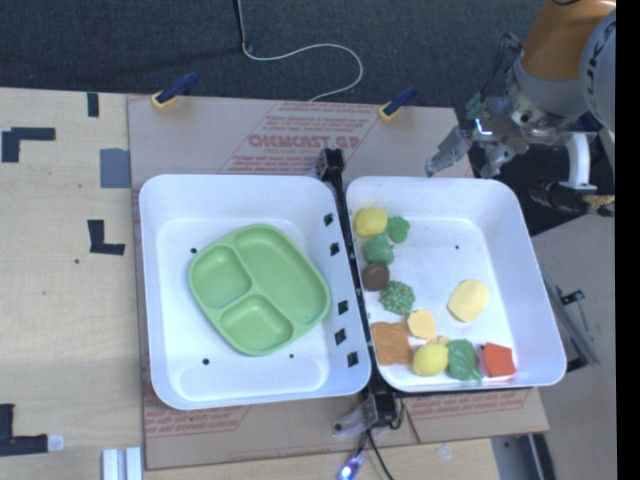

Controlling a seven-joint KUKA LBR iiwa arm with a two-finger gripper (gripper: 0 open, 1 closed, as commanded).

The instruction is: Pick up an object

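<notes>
The gripper (462, 156) is hovering past the right bin's (520, 230) far rim, fingers spread and grasping nothing. The isolated yellow piece (468, 300), sitting right of centre, is offering the cleanest straight-down approach.

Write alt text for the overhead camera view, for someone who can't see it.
A robot arm's gripper hangs above the far edge of the right bin, which holds a scatter of toy food. The left bin holds a green divided plate. Nothing is between the fingers.
</notes>
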